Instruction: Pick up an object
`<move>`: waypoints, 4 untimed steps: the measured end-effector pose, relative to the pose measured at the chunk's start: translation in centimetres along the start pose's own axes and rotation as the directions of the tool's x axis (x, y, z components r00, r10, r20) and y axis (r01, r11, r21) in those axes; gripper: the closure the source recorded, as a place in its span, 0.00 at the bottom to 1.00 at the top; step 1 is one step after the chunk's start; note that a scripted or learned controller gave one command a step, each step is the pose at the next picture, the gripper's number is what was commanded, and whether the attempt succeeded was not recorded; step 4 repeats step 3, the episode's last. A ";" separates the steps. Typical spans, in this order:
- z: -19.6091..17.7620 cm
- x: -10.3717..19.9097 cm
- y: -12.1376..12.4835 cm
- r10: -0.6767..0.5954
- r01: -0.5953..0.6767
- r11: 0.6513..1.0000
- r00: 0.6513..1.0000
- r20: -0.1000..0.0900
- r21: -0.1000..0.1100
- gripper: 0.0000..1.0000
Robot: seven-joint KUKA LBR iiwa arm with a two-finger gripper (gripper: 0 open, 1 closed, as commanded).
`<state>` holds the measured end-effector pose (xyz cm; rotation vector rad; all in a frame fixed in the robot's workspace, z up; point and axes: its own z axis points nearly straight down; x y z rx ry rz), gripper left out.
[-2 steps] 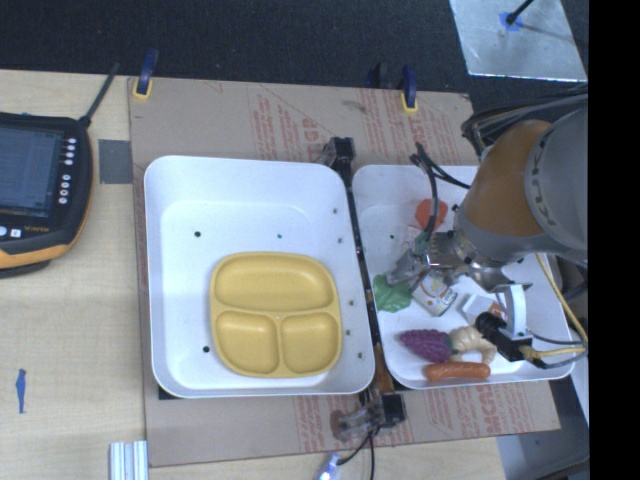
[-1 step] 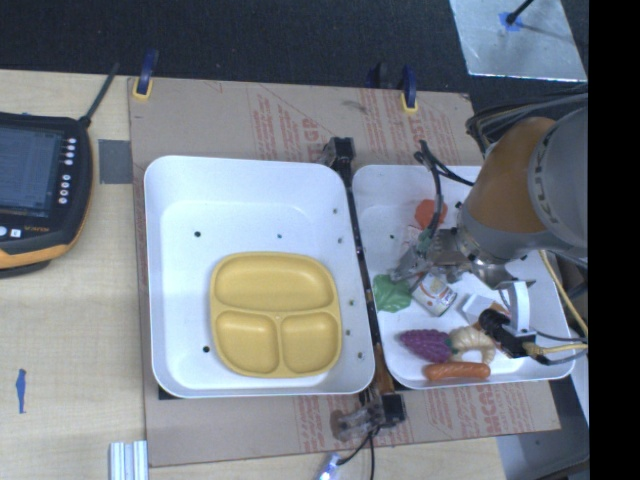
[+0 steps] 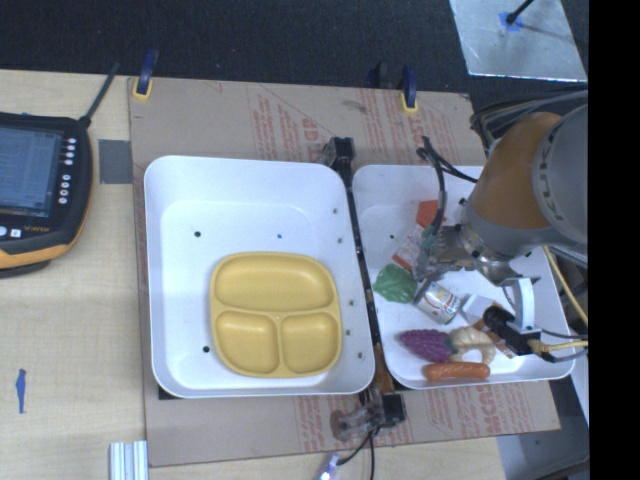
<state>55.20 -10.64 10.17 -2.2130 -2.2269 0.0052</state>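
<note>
Two shallow white plastic bins sit side by side on a brown board. The left bin [image 3: 180, 198] holds a smooth yellow tray [image 3: 276, 313] with three compartments. The grey arm [image 3: 535, 178] reaches over the right bin [image 3: 385, 193], hiding part of it. Its gripper [image 3: 432, 258] hangs among crowded small objects; I cannot tell how it is set. Just beside it lie a green leafy piece [image 3: 394, 285], a small can [image 3: 441, 302], purple grapes [image 3: 426, 344] and an orange sausage [image 3: 456, 372].

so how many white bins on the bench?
2. Left shallow white bin holds the yellow three-compartment plastic tray; right shallow white bin sits beside it, holding small items under the arm.
</note>
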 end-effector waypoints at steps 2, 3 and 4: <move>1.1 0.6 -2.5 0.000 0.000 1.000 1.000 -0.001 0.001 0.00; 1.0 0.1 2.5 0.003 -0.003 1.000 1.000 -0.001 -0.002 0.00; 1.0 0.1 2.5 0.003 -0.003 1.000 1.000 -0.001 -0.002 0.00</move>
